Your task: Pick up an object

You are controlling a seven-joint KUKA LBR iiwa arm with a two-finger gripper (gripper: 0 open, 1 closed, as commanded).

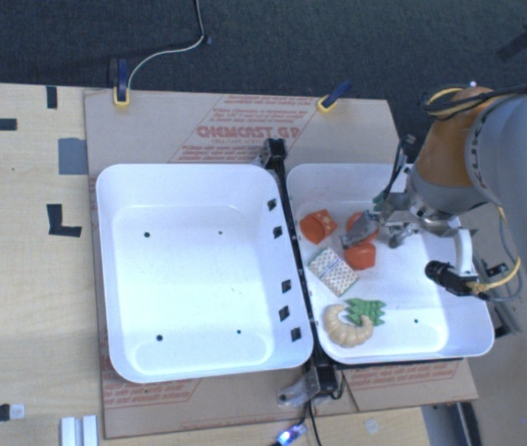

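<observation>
The right bin (430, 342) holds several small objects. A red-orange block (317, 226) lies near the divider. Right of it sits a second red block (362, 255), and a checkered white packet (333, 271) lies below them. A tan ring-shaped toy (347, 327) with a green leafy piece (365, 310) rests near the bin's front wall. My gripper (363, 230) hangs low over the second red block, its dark fingers (360, 225) just above and touching or nearly touching it. Nothing is visibly lifted between them.
The left bin (114, 193) stands beside the right one, split by a black divider (286, 249). Both rest on a cardboard sheet (244, 128) held by clamps (120, 91). The arm's grey body and orange band (449, 151) overhang the right bin's far right side.
</observation>
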